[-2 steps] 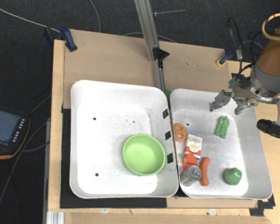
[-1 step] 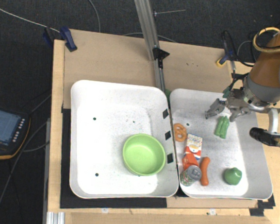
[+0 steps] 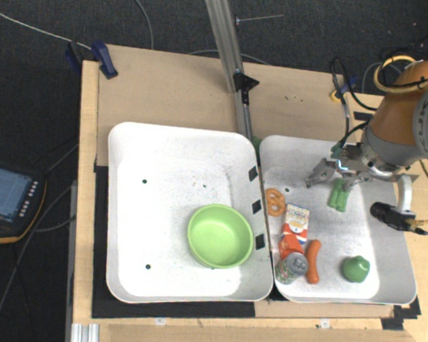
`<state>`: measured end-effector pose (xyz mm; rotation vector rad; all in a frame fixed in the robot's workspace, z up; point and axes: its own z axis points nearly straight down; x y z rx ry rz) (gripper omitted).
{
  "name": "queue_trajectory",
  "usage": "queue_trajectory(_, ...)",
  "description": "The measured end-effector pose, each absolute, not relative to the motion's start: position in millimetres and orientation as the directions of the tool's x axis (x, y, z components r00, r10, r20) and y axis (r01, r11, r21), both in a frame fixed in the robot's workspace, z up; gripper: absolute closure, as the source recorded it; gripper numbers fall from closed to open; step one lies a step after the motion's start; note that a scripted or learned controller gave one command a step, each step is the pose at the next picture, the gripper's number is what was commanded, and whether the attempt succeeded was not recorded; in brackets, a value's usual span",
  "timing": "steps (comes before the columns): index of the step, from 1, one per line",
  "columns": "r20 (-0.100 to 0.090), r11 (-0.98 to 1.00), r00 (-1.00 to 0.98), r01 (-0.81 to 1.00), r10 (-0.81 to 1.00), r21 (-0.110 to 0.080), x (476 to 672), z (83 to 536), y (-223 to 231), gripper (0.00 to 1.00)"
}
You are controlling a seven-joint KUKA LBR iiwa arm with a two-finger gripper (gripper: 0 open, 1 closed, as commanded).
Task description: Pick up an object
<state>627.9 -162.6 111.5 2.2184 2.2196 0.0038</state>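
Note:
My gripper hangs over the back of the right bin, its grey fingers spread open. A small green block lies just under and in front of the fingertips, on the bin floor and not clamped. Nearer the front of the same bin lie a pretzel, an orange and white carton, a round can, an orange sausage-shaped toy and a green round fruit. A green bowl sits in the left bin.
A metal pole slants down to the divide between the bins. Black cables and a connector hang by the arm at the right bin's right side. A handheld pendant lies off the bench to the left.

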Motion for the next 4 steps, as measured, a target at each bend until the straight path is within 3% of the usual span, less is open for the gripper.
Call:
queue_trajectory(1, 0.0, 0.001, -0.001, 1.0, 1.0, 0.002, 627.4, 120, -162, 1.0)
queue_trajectory(3, -0.001, 0.0, 0.0, 1.0, 1.0, 0.006, 633.3, 237, -161, 1.0)
queue_trajectory(4, 0.0, 0.0, 0.0, 1.0, 1.0, -0.001, 633.3, 214, -161, 1.0)
